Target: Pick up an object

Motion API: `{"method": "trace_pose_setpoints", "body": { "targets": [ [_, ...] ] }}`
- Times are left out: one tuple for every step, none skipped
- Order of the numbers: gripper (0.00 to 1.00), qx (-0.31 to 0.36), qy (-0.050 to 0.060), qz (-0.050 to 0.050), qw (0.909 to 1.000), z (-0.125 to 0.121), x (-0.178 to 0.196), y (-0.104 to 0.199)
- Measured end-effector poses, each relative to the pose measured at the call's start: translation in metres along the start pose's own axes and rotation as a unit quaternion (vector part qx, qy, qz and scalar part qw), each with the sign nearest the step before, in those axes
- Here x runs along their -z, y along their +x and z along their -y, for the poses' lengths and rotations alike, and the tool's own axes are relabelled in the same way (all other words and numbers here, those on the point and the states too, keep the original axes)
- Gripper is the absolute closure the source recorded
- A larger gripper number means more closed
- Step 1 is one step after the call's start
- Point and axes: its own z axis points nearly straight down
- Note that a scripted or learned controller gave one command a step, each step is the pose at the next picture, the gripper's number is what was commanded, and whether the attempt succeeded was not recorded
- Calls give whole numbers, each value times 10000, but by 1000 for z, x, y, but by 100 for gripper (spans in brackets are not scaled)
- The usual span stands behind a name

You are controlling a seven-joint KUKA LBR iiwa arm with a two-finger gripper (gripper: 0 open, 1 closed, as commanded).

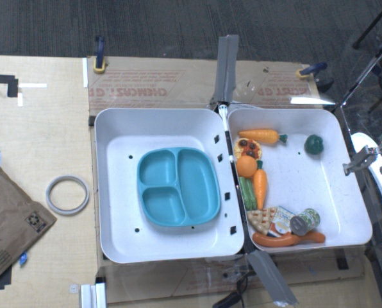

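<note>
The right white bin [332, 191] holds several toy foods. A carrot [261, 135] lies at the top, with a pizza slice [249, 148], an orange [246, 165], a second carrot [260, 186] and a green cucumber [247, 194] lined along the bin's left wall. A dark green round piece [314, 144] sits alone at the upper right. At the front lie a waffle [261, 218], a small packet [281, 219], a tin can [304, 221] on its side and a red sausage [287, 239]. The left bin [114, 172] holds a teal divided plate [178, 186].
A roll of tape [67, 194] and a brown cardboard box [11, 226] lie on the bench left of the bins. Clamps [99, 53] [313, 70] pin the cardboard behind them. A grey metal bracket [361, 160] stands by the right bin's outer wall.
</note>
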Motion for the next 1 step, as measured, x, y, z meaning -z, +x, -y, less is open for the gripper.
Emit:
{"method": "trace_pose_setpoints", "body": {
  "targets": [
    [0, -425, 2, -2, 9991, 5, -94, 65]
  ]
}}
